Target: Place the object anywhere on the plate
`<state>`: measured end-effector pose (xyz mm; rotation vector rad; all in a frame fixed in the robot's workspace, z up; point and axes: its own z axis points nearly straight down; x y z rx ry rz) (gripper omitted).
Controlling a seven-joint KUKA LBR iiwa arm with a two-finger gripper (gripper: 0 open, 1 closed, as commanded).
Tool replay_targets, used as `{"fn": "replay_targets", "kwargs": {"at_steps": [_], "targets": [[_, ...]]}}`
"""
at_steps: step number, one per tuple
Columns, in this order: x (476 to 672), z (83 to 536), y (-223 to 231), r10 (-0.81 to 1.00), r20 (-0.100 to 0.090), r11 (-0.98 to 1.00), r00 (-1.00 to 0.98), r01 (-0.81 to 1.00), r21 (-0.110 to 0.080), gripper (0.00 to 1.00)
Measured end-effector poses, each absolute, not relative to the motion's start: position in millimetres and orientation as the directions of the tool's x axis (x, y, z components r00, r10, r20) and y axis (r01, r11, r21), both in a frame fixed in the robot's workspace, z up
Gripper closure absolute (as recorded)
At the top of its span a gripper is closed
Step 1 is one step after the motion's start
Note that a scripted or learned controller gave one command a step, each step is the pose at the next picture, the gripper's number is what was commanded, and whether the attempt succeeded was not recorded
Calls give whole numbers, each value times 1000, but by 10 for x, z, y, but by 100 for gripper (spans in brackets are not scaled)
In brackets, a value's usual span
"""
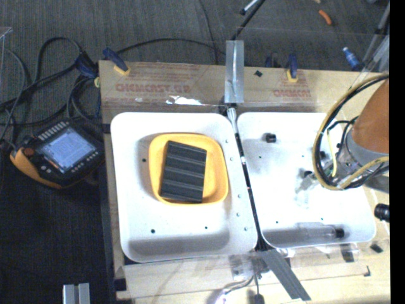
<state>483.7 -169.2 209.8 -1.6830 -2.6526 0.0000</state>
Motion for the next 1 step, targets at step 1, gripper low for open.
{"fn": "replay_targets", "kwargs": {"at_steps": [1], "targets": [[4837, 2098, -1692, 905, 0, 426, -426, 905, 0, 0]]}}
